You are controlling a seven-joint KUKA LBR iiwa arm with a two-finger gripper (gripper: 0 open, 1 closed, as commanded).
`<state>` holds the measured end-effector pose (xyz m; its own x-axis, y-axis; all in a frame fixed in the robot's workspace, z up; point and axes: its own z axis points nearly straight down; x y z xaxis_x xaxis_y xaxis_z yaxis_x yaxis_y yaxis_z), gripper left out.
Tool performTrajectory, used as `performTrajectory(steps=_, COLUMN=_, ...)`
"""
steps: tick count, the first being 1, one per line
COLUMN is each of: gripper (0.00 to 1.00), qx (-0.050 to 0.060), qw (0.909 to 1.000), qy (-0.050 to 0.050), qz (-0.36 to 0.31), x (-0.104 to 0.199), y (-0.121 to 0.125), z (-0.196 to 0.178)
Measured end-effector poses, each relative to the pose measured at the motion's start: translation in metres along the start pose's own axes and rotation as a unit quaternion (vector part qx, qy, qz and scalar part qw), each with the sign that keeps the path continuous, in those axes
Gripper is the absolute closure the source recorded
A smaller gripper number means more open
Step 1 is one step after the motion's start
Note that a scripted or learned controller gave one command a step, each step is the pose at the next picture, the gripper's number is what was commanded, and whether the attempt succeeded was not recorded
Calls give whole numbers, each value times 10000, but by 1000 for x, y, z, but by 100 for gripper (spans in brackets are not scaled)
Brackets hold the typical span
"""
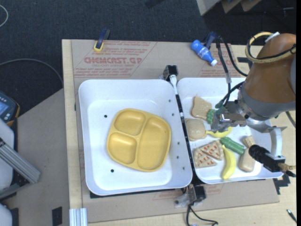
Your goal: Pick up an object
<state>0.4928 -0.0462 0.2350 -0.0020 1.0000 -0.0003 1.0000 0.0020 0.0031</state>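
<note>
Within the right shallow white bin [268, 173] lie toy foods: a yellow plastic banana [229, 164], a green pepper piece [233, 145], a pizza slice [208, 154] and tan bread pieces [201, 107]. Above them sits the gripper [220, 121]; jaw state cannot be determined. Left bin [89, 126] contains a yellow compartment plate [139, 139].

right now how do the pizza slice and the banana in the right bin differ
The pizza slice is a flat triangle, tan with red spots; the banana is a long curved yellow shape. The pizza slice lies nearer the bin divider; the banana lies further right, beside a green piece. Both lie in the right bin.
</note>
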Motion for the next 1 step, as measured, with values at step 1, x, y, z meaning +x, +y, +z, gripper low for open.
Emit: performTrajectory(steps=1, gripper=100, qx=23, qw=10000, qy=4, qz=11, x=-5, y=-6, z=2)
